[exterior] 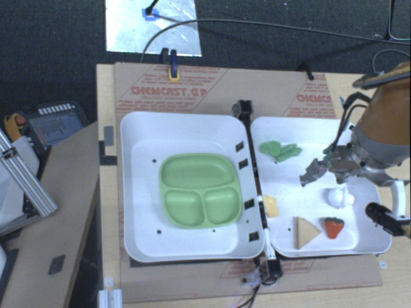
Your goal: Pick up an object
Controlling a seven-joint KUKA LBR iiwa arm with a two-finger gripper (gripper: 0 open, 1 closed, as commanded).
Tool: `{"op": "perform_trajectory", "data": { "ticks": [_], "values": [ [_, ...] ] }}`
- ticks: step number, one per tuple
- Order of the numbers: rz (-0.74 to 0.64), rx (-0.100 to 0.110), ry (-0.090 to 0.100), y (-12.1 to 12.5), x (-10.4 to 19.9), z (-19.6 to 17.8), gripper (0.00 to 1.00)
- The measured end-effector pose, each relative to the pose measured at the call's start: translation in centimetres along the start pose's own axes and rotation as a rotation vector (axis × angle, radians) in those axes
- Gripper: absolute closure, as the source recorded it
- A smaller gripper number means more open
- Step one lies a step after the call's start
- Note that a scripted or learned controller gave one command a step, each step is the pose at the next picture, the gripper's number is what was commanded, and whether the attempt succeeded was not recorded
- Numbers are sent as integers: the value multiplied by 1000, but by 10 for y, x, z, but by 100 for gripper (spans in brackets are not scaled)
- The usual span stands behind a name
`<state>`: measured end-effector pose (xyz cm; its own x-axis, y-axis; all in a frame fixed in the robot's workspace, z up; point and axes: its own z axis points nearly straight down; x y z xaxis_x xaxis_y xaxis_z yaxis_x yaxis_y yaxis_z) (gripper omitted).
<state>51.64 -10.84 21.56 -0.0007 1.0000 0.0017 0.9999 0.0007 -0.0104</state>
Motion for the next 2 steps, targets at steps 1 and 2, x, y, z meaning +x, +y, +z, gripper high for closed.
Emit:
{"op": "perform_trajectory", "data": {
  "ticks": [1, 2],
  "values": [
    [-3, -12, -2, 3, 0, -6, 0],
    [-1, -5, 0, 3, 7, 55, 0]
  ]
}}
